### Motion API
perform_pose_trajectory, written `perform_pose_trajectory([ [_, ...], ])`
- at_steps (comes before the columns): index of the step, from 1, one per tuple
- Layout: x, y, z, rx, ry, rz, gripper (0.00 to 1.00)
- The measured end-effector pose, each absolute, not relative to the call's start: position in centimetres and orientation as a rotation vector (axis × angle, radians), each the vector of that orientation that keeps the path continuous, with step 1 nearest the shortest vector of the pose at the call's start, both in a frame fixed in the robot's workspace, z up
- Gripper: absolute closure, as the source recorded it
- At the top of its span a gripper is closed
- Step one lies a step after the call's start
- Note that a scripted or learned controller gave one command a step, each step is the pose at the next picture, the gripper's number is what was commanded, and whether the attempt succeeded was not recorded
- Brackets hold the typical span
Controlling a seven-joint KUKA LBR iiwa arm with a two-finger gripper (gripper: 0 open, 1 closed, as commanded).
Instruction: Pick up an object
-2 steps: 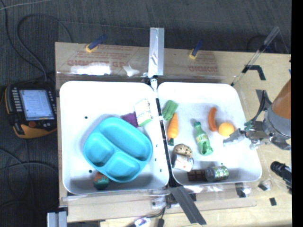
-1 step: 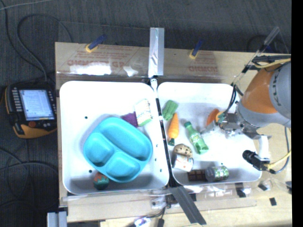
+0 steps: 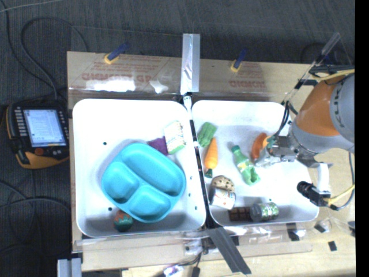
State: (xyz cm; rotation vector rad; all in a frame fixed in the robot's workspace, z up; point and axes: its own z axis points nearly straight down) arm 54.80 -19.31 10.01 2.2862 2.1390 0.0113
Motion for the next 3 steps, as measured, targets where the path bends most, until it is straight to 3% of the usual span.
perform_pose_trajectory([
  [1,55.0,-18.6,9.2,2.609,1.735,0.008,1.0],
  [2,59.7,-21.1,20.1,2.553,1.828,-0.007,1.0],
  [3,59.6,-21.1,20.1,2.553,1.829,-0.007,0.0],
])
